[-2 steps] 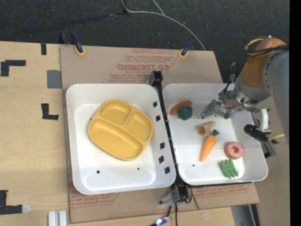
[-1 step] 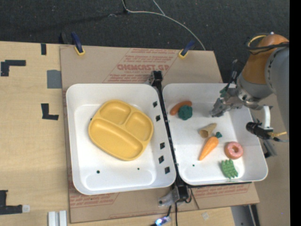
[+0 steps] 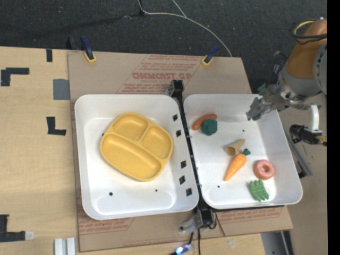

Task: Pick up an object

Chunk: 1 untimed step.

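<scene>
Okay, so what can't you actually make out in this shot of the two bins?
- Gripper: small and dark over the right bin's top right corner; finger state unreadable.
- Arm: cut off by the frame's right edge.
- Tan piece above the carrot: too small to identify.

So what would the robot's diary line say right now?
gripper: over right bin's upper right rim | carrot, donut: lying in right bin | yellow plate: left bin

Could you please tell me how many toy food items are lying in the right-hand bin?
6: sausage and broccoli touching at upper left, cone and carrot mid-bin, donut right, green leafy piece at the bottom.
</scene>
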Motion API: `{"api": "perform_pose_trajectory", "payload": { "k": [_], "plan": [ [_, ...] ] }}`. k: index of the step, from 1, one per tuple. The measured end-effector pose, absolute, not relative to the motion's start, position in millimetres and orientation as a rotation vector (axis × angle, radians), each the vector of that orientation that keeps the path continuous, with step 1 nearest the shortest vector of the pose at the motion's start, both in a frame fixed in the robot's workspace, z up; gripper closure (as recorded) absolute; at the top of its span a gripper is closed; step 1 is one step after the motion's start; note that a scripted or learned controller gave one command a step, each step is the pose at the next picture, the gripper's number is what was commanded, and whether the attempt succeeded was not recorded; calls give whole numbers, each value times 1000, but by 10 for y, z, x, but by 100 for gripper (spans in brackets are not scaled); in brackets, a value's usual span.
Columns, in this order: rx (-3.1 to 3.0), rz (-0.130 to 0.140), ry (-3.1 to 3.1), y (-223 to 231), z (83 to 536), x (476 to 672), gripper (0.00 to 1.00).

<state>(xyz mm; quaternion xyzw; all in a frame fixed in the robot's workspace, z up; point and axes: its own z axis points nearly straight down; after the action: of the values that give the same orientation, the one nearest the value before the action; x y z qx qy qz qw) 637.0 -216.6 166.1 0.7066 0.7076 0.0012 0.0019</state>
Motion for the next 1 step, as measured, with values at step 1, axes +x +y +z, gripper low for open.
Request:
{"api": "perform_pose_trajectory", "payload": {
  "k": [1],
  "plan": [
    [2216, 3, 2221, -2161, 2197, 6381, 100]
  ]
}}
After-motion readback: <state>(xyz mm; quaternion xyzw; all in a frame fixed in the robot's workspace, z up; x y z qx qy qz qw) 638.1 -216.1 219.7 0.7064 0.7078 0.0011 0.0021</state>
